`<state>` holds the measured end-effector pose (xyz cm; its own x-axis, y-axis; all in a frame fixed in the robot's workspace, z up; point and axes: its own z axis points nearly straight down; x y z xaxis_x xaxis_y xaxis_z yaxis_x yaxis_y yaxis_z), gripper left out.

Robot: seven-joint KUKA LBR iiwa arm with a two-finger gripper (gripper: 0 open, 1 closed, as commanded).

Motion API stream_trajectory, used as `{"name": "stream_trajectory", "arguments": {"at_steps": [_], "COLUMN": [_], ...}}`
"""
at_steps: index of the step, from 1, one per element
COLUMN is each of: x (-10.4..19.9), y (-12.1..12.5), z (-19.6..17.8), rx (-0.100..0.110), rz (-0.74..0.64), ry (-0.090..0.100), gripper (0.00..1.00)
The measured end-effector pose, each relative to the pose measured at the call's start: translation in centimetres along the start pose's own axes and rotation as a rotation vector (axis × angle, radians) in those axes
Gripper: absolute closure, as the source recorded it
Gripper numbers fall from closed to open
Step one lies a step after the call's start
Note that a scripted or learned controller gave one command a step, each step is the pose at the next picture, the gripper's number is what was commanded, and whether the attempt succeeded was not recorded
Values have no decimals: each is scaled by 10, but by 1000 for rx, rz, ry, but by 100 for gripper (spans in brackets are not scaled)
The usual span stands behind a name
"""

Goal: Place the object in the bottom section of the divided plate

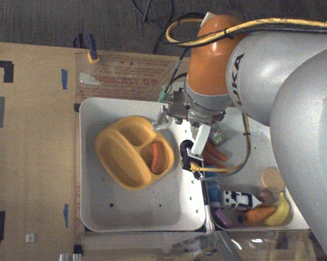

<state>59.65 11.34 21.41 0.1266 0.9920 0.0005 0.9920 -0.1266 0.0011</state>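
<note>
From my remote station: the orange-red sausage (157, 157) lies inside the yellow divided plate (118, 152), in the small compartment on the plate's right side, the lower of the two small sections as the camera frames them. Its long axis runs close to top-to-bottom in the view, tilted slightly. One rounded end points up toward the divider ridge and the other down toward the plate's rim. It rests flat and within the compartment walls.

The plate sits in the left white bin (136, 208), toward that bin's upper half, on the pale wooden bench (30, 146). The pincer (163, 120) hangs at the plate's upper right edge, just above the sausage's compartment and apart from the sausage. From this slanted view, with the wrist blocking much of it, I cannot tell how far the pincer is open, and I see nothing clearly caught in it.

In the right bin (256, 155), a carrot (258, 214) and a banana (281, 209) lie near the lower wall. Beside them is what looks like a black-and-white patterned carton (242, 200). A round tan disc (272, 178) sits just above the banana.
</note>
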Motion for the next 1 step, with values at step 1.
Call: {"name": "stream_trajectory", "arguments": {"at_steps": [1], "x": [3], "y": [27], "z": [99], "rx": [-3], "rz": [105], "ry": [2], "gripper": [0]}}
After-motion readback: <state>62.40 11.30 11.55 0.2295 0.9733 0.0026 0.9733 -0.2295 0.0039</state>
